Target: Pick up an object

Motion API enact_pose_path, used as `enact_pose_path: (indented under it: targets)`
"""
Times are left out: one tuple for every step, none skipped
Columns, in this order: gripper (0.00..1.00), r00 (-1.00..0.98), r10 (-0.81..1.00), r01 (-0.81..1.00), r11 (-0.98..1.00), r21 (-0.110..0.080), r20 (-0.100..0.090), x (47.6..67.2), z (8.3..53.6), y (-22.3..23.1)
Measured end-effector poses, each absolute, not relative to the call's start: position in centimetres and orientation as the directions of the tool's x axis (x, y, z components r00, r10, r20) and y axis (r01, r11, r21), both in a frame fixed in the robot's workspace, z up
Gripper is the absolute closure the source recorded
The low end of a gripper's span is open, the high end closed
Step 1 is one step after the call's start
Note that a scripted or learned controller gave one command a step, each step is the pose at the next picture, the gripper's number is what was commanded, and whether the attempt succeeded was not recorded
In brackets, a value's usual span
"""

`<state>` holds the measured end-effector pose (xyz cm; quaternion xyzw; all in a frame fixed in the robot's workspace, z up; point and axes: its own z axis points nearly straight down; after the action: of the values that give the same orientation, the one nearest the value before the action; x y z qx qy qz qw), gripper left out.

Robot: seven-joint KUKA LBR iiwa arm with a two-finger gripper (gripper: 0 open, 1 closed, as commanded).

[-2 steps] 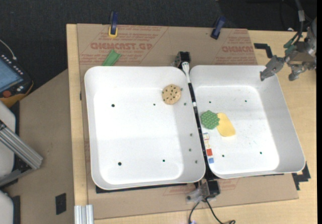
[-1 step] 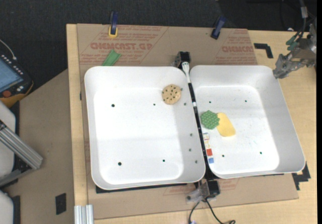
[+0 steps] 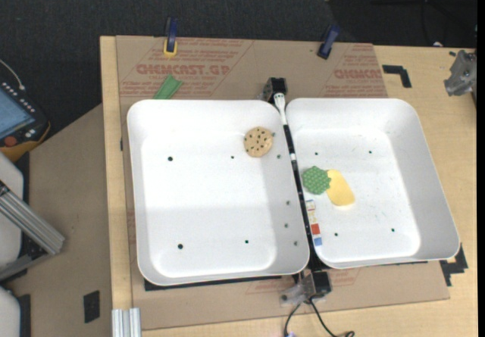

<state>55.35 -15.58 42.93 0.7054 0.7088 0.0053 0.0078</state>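
Where bins meet, green piece (image 3: 315, 179) touching yellow piece (image 3: 342, 190).

Two bins (image 3: 204, 252) smooth white plastic, faint sheen, worktop (image 3: 250, 63) matt brown cardboard sheet, printed red, cookie (image 3: 258, 141) rough, speckled tan

My bench: two bins side by side, cookie (image 3: 258, 141) in left bin (image 3: 204, 199), leaf piece (image 3: 316, 179) touching chip (image 3: 340, 190) in right bin (image 3: 379, 176)
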Motion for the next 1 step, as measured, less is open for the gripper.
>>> enact_pose_path:
  targets:
    - [1.00,-0.008,1.000,1.000,0.008,-0.010,0.004,57.71,30.56,-7.68]
